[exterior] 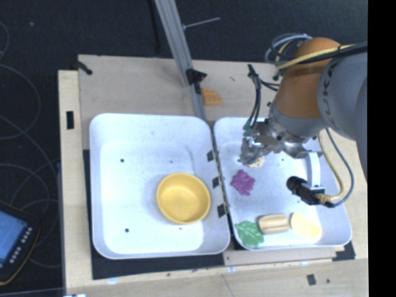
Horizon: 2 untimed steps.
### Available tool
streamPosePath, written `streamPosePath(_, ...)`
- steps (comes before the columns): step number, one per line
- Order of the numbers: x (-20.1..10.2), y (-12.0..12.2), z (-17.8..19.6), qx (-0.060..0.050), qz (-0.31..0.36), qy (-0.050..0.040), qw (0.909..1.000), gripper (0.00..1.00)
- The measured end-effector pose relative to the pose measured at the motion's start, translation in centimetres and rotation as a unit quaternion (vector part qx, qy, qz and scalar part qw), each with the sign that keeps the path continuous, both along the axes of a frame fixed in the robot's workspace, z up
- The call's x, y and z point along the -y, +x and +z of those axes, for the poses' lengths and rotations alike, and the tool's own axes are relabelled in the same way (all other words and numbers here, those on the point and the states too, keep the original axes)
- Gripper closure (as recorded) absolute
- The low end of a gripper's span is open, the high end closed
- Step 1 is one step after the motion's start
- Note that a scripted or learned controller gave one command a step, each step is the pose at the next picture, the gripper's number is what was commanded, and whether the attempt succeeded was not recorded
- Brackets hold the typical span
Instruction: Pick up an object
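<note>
**Well, the gripper sits low in the right bin, just past the purple piece**

Starting nearest the camera, a handheld screen (12, 237) glows blue off the bench's lower left corner. On the bench (71, 166) itself, two white bins stand side by side.

In the left bin (124, 141) there is one item, a yellow bowl (182, 197). It is upright with its open side up, towards the near right part of that bin.

Over to the right bin (343, 228), where three things line up along the near wall. A green piece (249, 232) is tucked in the near left corner. A tan cylinder (273, 223) lies on its side right against it. A pale yellow disc (306, 226) lies flat just beside the cylinder's other end.

Further in, a purple piece (242, 182) lies alone by the left wall, well clear of that front row.

Just beyond it is the gripper (252, 156), pointing down into the bin. It is very close to the purple piece, and nothing can be seen held in it (whether it is open or closed cannot be told from this angle). The arm (306, 85), grey with its orange band, comes in from the right above the bin's far half.

Past the bins, a small orange scrap (210, 96) lies on the bare bench. It is next to the foot of a grey metal rail (173, 30) that slants away to the far edge.
</note>
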State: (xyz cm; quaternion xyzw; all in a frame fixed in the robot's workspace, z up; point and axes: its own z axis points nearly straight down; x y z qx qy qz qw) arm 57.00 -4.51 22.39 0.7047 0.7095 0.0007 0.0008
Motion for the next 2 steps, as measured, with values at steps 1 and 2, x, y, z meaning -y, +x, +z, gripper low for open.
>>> streamPosePath(1, -4.7, 1.1, 1.3, 0.000, 0.001, 0.0009, 1.0000, 1.00)
streamPosePath(2, -10.1, 1.7, 0.4, -0.001, 0.000, 0.0003, 1.0000, 1.00)
